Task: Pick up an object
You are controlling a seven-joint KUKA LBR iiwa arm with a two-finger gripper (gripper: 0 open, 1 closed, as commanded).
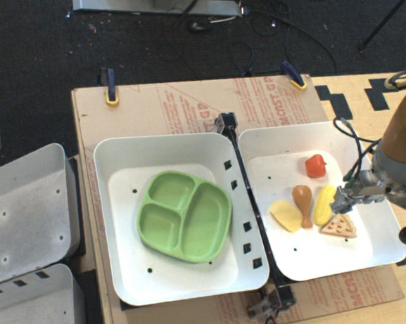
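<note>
The bench (156,105) is seen carrying two white bins side by side. The left bin (118,165) is taken up by a green divided plate (185,216). The right bin (296,255) holds the small toy foods, grouped toward its right half. The arm (402,140) is reached in from the right, its gripper (349,201) set low over that group.

Among the foods, a yellow wedge (287,216) lies leftmost, with a brown drumstick (303,204) just beside it and a corn cob (324,203) next on the right. A pizza slice (338,226) lies nearer, just below the gripper, and a red pepper (315,165) sits apart, farther back.

Whether the fingers are wide or narrow cannot be told; nothing is seen held between them. The step in hand is judged to be the approach to a grasp, with the corn or the pizza as the likely target. Next, a short descent and a closing on one item alone would be called for, the neighbours being close.
</note>
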